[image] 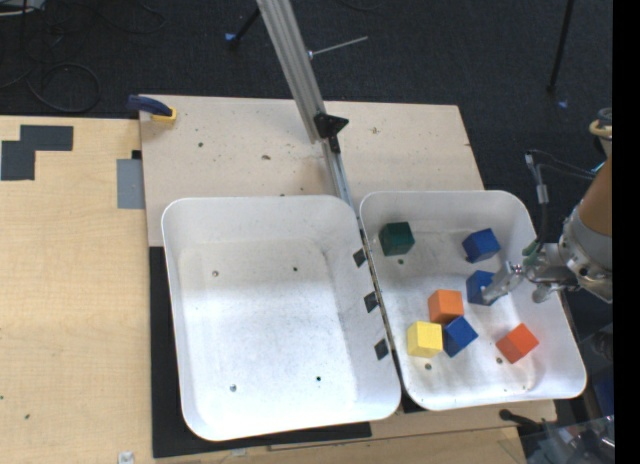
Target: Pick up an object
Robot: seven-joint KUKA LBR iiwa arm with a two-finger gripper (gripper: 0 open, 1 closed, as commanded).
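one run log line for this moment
stage: reaching | hand: over right bin, at a blue cube | grasp: not confirmed | other cubes: green, blue, orange, yellow, red

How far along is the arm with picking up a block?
Done: the gripper has reached the right bin and sits beside a blue cube. In hand: nothing visibly gripped. Left: closing on a cube and lifting; all the blocks rest on the bin floor.

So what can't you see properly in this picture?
- Gripper, camera view: too small and blurry to tell whether it holds the blue block beside it.
- Arm: cut off by the right edge.
- Right bin: its near rim hides the bench underneath.
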